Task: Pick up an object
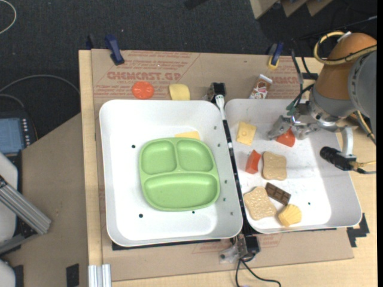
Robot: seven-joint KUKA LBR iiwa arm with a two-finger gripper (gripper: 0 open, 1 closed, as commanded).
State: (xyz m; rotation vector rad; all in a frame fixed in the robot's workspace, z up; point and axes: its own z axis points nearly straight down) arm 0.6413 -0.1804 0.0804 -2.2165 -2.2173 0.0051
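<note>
Two shallow white plastic bins sit side by side on a brown cardboard sheet printed with red lettering, which covers the worktop (149, 70). The left bin (116, 160) has smooth glossy walls and rounded corners, and it carries a pale green divided plate (178, 173) with three moulded compartments and soft rounded edges. A flat yellow piece (188, 135) peeks out from behind the plate's far rim.

The right bin (338, 190) holds a scatter of toy foods. A yellow cheese wedge (246, 133) with holes lies near the far left corner. A small red wedge (286, 139) sits just under the jaws (286, 128). Nearer the middle are a slim red-orange piece (254, 161) and, just beside it, a tan bread slice (274, 166) with a matte, speckled surface. At the near edge lie a second, more textured tan slice (259, 202), a dark brown chocolate bar (277, 192) resting against it, and a yellow block (290, 214).

On the cardboard beyond the bins lie an orange round piece (142, 89), a pale yellow rounded piece (179, 91) and a small red-and-white carton (260, 88).

The grey arm, with its orange band (353, 46), reaches in from the right and bends down over the far part of the right bin. The metal jaws point down and to the left, spread apart, with their tips at the red wedge; whether they actually pinch it I cannot tell.
</note>
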